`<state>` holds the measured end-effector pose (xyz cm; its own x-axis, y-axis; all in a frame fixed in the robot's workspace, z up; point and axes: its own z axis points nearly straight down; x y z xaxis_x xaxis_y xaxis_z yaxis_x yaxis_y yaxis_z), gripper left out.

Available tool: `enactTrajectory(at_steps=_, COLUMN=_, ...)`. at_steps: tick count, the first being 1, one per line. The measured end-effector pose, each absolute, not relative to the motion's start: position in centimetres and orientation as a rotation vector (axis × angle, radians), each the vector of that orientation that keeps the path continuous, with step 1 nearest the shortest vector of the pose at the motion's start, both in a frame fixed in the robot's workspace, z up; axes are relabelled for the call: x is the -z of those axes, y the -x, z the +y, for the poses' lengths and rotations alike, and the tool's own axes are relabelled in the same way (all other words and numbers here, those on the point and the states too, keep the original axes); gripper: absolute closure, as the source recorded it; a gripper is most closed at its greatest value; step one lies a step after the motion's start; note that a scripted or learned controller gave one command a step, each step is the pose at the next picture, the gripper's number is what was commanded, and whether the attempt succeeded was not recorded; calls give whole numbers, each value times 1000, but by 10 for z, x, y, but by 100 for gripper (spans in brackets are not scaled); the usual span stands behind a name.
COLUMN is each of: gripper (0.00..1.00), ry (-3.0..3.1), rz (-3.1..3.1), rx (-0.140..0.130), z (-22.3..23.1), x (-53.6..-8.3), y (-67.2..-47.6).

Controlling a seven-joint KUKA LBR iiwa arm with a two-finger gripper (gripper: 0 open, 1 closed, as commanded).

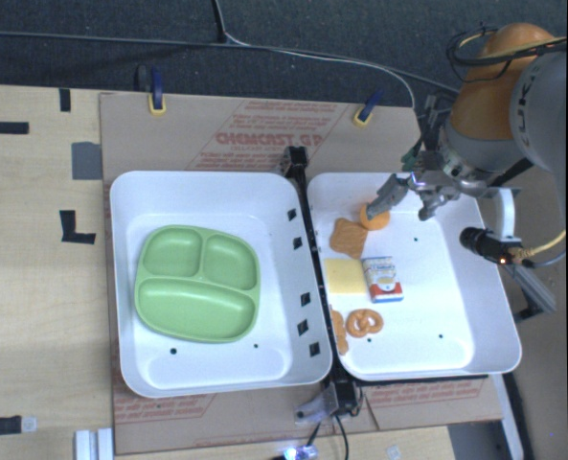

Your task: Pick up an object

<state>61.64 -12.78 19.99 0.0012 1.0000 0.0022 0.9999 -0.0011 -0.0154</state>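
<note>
A: Over the right bin (475, 343), what's your pincer (406, 199) doing?

B: My pincer hangs above the bin's far end, fingers apart. One finger (387, 197) slants down-left and its tip meets the small orange piece (376, 220). The other finger (429, 202) stands off to the right. Orange piece isn't between them, so no grip.

A: What else is in that bin?

B: Tan cookie-like piece (349, 237) just left and below the orange piece. Below that a yellow square (344, 276), with a small red-and-white carton (383, 279) touching its right side. Pretzel (364, 323) nearer the front. Another tan bit (338, 331) against the left wall, partly hidden, can't tell what it is.

A: Left bin (130, 199)?

B: Green divided plate (198, 283), three sections, lying flat in the middle.

A: Arm?

B: My arm (513, 84) comes in from the right, orange band at top right corner.

A: Underneath?

B: Both bins sit side by side on a cardboard sheet (255, 132) on the surface (34, 257); two clamps hold the sheet's far edge.
</note>
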Motion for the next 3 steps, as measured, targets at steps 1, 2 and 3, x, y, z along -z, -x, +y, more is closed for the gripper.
enactTrajectory(at_steps=1, gripper=0, ry=2218, rz=-2223, rx=-1, z=-128, x=-208, y=-619)
enactTrajectory(at_steps=2, gripper=0, ry=2218, rz=-2220, rx=-7, z=-132, x=-163, y=-618)
enactTrajectory(at_steps=3, gripper=0, ry=2219, rz=-2221, rx=-6, z=-136, x=-119, y=-621)
